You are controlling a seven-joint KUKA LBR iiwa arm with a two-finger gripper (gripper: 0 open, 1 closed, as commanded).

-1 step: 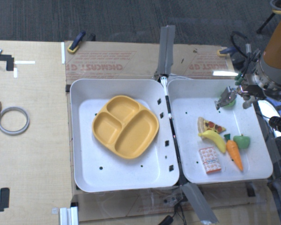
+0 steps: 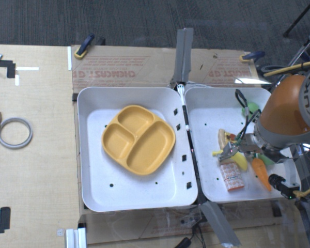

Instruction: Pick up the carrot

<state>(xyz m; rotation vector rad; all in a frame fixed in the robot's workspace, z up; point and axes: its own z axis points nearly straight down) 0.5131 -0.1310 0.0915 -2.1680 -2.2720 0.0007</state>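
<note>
The carrot (image 2: 260, 172) is a short orange cone with a touch of green at its upper end, lying tilted in the right bin (image 2: 206, 138), near that bin's lower right corner. Its thicker end points up toward the arm and its tip points down toward the bin's front wall. It lies just beside a yellow piece (image 2: 241, 160) and a small red-and-white packet (image 2: 231, 176).

The gripper (image 2: 230, 152) hangs low over the cluster of items, to the left of the carrot and apart from it. Its metal fingers are small and dark against the clutter, and I cannot tell whether they are spread or pressed together, nor whether anything sits between them. The grey and orange arm (image 2: 284, 112) covers the right part of the bin, hiding whatever lies beneath it. A green item (image 2: 253, 107) peeks out beside the arm, partly covered, so its shape is unclear. A pale snack-like piece (image 2: 225, 137) above the gripper is also hard to identify.

Counted: 2 white bins, 1 carrot, 1 packet, 1 yellow 3-compartment plate (image 2: 139, 139) in the left bin (image 2: 93, 190), 1 roll of tape (image 2: 14, 132) on the wooden bench (image 2: 36, 190) at left, and 2 blue clamps (image 2: 84, 46) along the cardboard (image 2: 124, 68) at the back.
</note>
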